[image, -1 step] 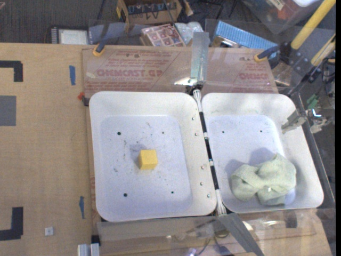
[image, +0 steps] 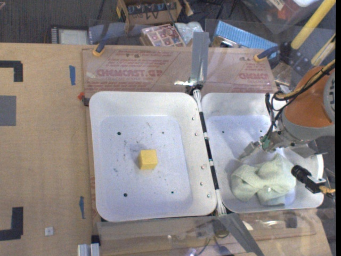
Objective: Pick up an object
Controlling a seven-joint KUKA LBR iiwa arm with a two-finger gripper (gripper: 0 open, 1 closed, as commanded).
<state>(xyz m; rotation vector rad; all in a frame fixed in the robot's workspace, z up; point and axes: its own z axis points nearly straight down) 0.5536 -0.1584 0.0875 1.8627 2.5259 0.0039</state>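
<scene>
On the left side of the table, the left bin [image: 101, 196] holds a single yellow block [image: 148, 159], lying near the middle of the floor and well apart from every wall. It is close to cube-shaped, so it has no real long axis; its edges sit slightly turned against the bin's sides. Nothing touches it.

Across the divider, the right bin [image: 234, 111] holds a pale green cloth [image: 265, 182], crumpled into a soft heap in the near half, toward the right. Its longer spread runs roughly left to right, tilting a little up toward the right, with no clear front or back.

The end effector [image: 268, 144] hangs over the right bin, just above the cloth's upper edge and close to it; whether it touches the fabric is unclear. Whether it is parted or closed cannot be told from this angle.

By my judgement the pick is not yet done: both things rest in their bins, and grasping and lifting remain.
</scene>
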